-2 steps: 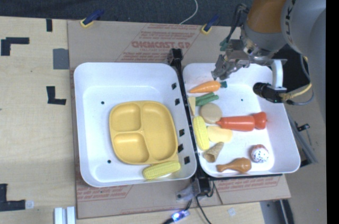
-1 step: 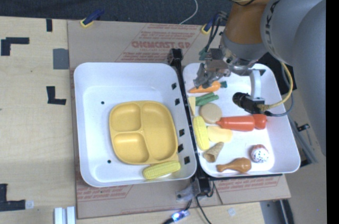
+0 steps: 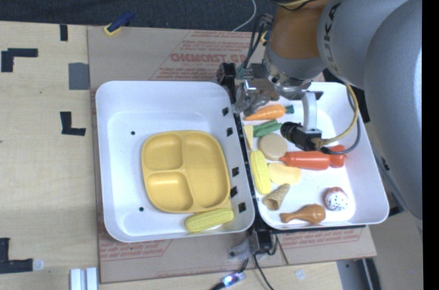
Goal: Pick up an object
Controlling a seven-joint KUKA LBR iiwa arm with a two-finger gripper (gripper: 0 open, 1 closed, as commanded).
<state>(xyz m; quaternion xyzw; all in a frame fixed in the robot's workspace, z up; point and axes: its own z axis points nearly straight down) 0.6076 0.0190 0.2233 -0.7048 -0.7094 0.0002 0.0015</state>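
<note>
— Whereabouts of the gripper [image 3: 255, 95]?
— Low over the right bin [image 3: 365, 175], at its far left corner, hard against the wall shared with the left bin [image 3: 113, 145].
— Holding anything?
— Cannot tell; too crowded with cables and dark metal to read the grip.
— Nearest object?
— Orange carrot [image 3: 265, 113], lying just under the gripper; touching or not, unclear.
— Elsewhere in that bin?
— Green piece [image 3: 269, 126] beside the carrot, then a beige disc [image 3: 272, 147], red sausage [image 3: 312, 160], yellow corn [image 3: 260, 172], cone [image 3: 276, 196], drumstick [image 3: 304, 214] and a speckled white ball [image 3: 336, 199].
— And the left bin?
— Yellow divided plate [image 3: 185, 168] in the middle, a second corn cob [image 3: 209, 219] at the near wall.
</note>
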